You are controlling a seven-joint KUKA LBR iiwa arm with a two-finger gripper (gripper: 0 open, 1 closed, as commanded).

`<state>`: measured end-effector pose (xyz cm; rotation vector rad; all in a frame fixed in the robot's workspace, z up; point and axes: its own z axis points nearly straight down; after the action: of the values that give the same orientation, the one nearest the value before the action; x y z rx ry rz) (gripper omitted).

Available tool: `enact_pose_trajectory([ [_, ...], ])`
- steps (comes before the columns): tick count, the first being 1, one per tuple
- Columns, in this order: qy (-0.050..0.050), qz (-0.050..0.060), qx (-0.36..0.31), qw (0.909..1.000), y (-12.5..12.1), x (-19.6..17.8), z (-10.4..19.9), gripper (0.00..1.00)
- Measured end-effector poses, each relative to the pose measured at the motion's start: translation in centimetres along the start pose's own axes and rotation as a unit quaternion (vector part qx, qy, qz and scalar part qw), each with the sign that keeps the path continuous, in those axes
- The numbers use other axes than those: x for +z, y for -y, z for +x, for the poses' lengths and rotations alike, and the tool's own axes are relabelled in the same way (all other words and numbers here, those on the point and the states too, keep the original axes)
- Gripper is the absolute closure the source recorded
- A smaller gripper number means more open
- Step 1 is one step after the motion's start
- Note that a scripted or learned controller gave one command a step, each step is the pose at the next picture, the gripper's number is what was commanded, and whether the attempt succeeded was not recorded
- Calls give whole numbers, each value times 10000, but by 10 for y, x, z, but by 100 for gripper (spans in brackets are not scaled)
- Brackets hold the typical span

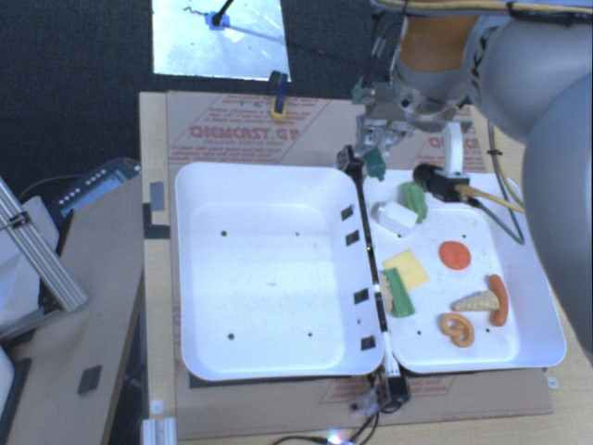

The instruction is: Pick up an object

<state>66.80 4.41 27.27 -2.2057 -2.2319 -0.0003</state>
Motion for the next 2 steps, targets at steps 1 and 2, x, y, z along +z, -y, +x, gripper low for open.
enact_pose_trajectory([
  [1, 30, -14, 93, 10000, 20, 4, -108, 100],
  [2, 11, -51, 21, 10000, -1, -43, -69, 100],
])
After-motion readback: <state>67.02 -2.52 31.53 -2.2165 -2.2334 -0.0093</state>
